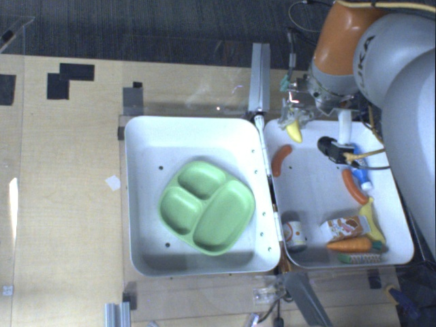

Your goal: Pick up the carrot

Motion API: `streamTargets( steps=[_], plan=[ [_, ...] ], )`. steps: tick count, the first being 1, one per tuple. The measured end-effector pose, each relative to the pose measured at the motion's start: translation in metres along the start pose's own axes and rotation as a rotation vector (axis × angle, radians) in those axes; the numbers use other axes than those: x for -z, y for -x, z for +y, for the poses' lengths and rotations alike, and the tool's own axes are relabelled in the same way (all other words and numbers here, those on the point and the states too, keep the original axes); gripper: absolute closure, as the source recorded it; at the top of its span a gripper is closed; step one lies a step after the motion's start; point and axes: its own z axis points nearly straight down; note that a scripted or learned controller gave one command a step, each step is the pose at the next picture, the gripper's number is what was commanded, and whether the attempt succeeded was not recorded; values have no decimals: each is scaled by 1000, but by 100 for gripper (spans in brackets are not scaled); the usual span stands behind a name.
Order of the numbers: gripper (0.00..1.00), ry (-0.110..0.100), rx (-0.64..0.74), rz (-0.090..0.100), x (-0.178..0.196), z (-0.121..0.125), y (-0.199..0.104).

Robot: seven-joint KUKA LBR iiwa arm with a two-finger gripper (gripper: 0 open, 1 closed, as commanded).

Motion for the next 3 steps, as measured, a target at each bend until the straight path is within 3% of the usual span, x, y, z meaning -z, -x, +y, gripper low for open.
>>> streamTargets(
  steps=[1,2,3],
  plan=[
    [100,-8,-70,1,23,-28,-28],
    [100,-9,75,3,-12,-49,-109],
    [100,-7,-483,1,141,-68,-167]
  ],
)
